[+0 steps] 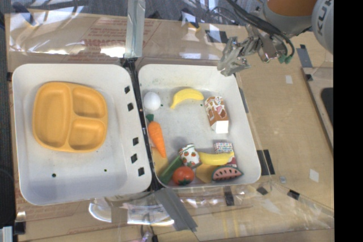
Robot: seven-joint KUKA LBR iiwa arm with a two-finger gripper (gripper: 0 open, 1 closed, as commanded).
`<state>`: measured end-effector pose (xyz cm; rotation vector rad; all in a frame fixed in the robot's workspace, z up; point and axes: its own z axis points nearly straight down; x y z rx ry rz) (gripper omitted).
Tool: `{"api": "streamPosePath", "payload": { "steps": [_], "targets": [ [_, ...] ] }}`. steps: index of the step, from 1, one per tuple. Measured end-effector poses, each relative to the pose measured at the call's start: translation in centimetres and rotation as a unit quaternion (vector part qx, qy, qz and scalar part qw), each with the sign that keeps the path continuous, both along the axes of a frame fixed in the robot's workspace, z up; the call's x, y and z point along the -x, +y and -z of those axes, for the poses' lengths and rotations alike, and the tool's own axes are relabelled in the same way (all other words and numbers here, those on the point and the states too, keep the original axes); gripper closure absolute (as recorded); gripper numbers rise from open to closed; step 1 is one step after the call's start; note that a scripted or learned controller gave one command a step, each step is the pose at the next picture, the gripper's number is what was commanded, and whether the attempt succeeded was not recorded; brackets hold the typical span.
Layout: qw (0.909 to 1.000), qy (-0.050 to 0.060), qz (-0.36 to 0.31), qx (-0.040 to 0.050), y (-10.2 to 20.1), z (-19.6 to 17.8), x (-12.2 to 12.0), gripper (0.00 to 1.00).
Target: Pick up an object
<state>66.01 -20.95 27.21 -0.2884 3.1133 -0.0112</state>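
Note:
The right bin (244, 122) holds toy food: a yellow banana (186, 96), a white egg (151, 101), an orange carrot (157, 138), a brown-and-white carton (216, 113), a second banana (215, 158), a red tomato (182, 175), a watermelon slice (226, 173), a green piece (169, 170) and a small red-and-white item (189, 155). My gripper (229, 62) hangs above the right bin's back right corner, apart from every object, with nothing seen between its fingers.
The left bin (34, 178) holds a yellow divided plate (69, 116). A taped grey divider strip (134, 28) rises behind the seam between the bins. Cables run from the arm's wrist (266, 45) at upper right. Brown bench surface lies right of the bins.

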Motion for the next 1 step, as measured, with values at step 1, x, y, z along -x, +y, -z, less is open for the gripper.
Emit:
{"api": "streamPosePath", "payload": {
  "steps": [1],
  "targets": [
    [0.9915, 0.009, 0.13, -0.0041, -0.07, 8.6, 0.34, 1.0]
  ]
}}
